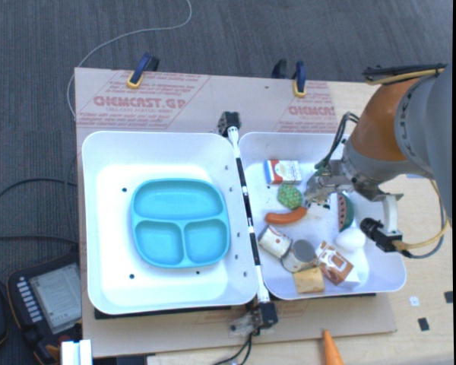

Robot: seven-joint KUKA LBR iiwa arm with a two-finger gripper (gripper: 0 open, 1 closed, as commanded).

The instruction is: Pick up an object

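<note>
Item nearest the lens: grey arm with orange band, entering from the right and hanging over the right bin, wrist bent down toward the clutter.

Gripper: lowered among the objects at the bin's middle, just beside the green ball and above the sausage. Whether the jaws stand apart or together cannot be told; nothing is seen between them.

Candidate objects, right bin, outward from the gripper:
- green ball, textured, touching or nearly touching the gripper's left side; judged the likeliest target.
- sausage, orange-red, lying crosswise just below the ball.
- red-and-white carton, flat, toward the far wall.
- watermelon slice, to the gripper's right.
- white egg-like piece.
- small cup and tin can, tipped, side by side.
- snack box and tan block, near the front wall.

The pieces lie jumbled and close, apparently tipped in loose.

Left bin: holds a blue divided tray, flat, central, well apart from the arm.

Surface: board under both bins, held by clamps at its far edge.
</note>
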